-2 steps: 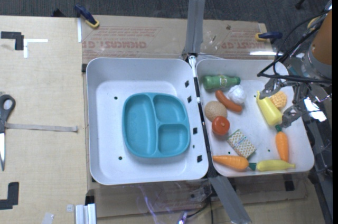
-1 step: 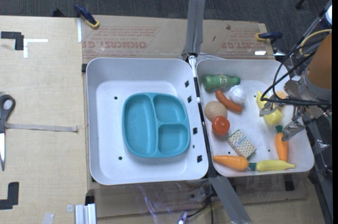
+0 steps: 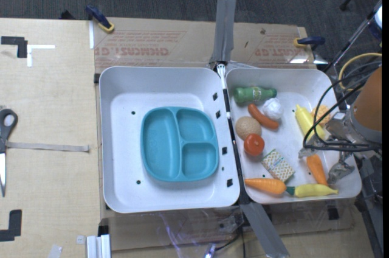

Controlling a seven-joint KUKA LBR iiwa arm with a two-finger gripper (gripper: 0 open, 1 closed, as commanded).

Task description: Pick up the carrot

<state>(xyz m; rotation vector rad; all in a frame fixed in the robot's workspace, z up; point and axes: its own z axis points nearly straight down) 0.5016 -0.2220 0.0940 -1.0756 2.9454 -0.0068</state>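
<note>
Two orange carrots lie in the right bin (image 3: 285, 77). The bigger carrot (image 3: 265, 185) rests along the bin's front wall, tip pointing left. A smaller carrot (image 3: 315, 168) lies nearer the right wall, tilted. My gripper (image 3: 338, 170) hangs low over the bin's front right corner, just to the right of the smaller carrot. The arm's orange band (image 3: 371, 106) and black cables sit above it at the right edge. I see nothing held in the gripper.
The right bin also holds a green bottle (image 3: 255, 93), a white ball (image 3: 273, 108), a red sausage (image 3: 262, 117), a brown potato (image 3: 247, 126), a tomato (image 3: 254, 144), a patterned box (image 3: 278, 165), and yellow pieces (image 3: 304, 121) (image 3: 313, 190). A teal divided plate (image 3: 180, 144) lies in the left bin.
</note>
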